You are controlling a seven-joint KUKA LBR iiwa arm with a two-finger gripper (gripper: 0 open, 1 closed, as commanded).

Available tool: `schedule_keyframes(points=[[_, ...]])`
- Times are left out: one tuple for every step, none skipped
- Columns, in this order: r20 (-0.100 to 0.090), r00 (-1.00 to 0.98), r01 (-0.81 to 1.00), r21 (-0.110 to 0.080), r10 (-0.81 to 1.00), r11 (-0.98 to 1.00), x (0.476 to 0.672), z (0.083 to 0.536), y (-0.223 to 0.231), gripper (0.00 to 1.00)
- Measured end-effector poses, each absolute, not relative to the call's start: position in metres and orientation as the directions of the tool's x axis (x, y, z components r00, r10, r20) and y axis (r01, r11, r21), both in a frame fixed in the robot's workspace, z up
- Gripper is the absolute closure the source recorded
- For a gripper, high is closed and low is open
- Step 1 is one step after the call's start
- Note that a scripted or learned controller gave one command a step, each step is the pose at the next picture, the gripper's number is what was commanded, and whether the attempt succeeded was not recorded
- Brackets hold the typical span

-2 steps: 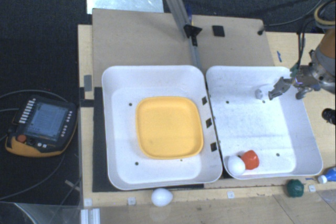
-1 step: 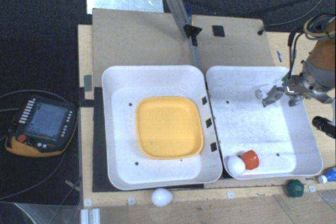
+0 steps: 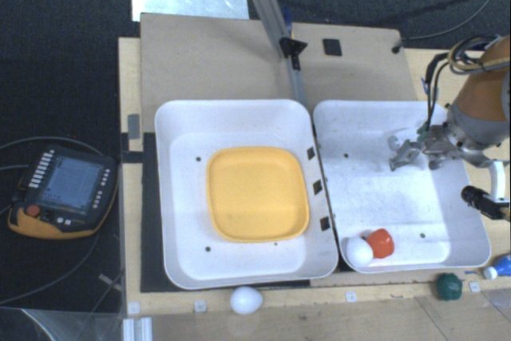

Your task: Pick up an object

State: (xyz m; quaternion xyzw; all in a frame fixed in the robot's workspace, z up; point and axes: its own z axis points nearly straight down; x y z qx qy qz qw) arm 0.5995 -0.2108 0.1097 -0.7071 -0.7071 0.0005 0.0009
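- White plastic bins sit side by side on a tan bench [image 3: 223, 52], the left bin [image 3: 180, 172] holding a shallow yellow plate [image 3: 258, 193] that lies flat near its middle.
- Reaching in from the right, the grey arm with its orange band [image 3: 485, 96] hangs its claw [image 3: 402, 156] over the upper part of the right bin [image 3: 359, 124]; whether the claw is spread or closed cannot be told at this size, and nothing can be seen in it.
- Two candidates for the pick lie together in the right bin's near left corner: a small orange object [image 3: 381, 243] and a white ball [image 3: 358, 252], touching or almost so, likely resting where the floor meets the wall.
- Both lie well apart from the claw, toward the near edge and slightly left of it, so the pick appears not yet begun.
- Outside the bins, a white egg-shaped object [image 3: 246, 299] rests on the bench's front edge, a dark green ball [image 3: 449, 287] sits near the right corner, and a control pendant [image 3: 64, 192] lies on the dark floor at left.
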Motion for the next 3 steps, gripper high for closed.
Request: schedule_keyframes(points=[[-0.001,-0.001,1.000,0.003,1.000,0.001,0.601,0.122,-0.211,1.00],[-0.002,0.000,1.000,0.006,1.000,0.000,0.595,0.183,-0.213,1.00],[-0.001,-0.001,1.000,0.005,1.000,0.001,0.597,0.226,-0.214,1.00]])
